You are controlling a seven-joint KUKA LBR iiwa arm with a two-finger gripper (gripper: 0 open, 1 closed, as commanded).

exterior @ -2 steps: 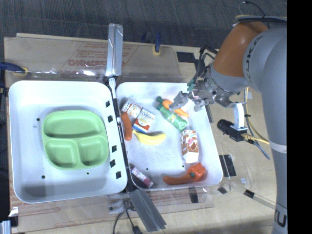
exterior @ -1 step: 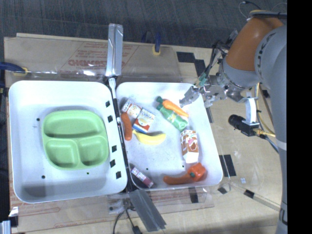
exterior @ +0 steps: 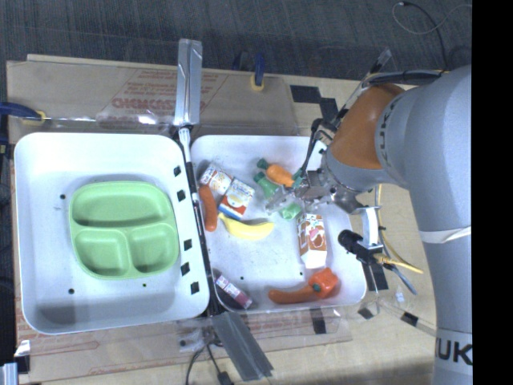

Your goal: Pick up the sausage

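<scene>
A curved red-brown sausage (exterior: 290,295) lies along the front wall of the right bin (exterior: 264,147). A shorter orange-red sausage-shaped piece (exterior: 210,208) rests against that bin's left wall. My gripper (exterior: 295,192) hangs low over the bin's upper middle, beside a carrot (exterior: 279,175) and a small green item (exterior: 290,212). It is well apart from both sausage-like pieces, and nothing can be made out in its grasp.
The right bin also holds a banana (exterior: 248,229), a milk carton (exterior: 313,243), two small cartons (exterior: 227,187), a red fruit (exterior: 326,281) touching the sausage's right end, and a dark packet (exterior: 232,292). A green divided plate (exterior: 124,229) sits in the left bin (exterior: 40,159).
</scene>
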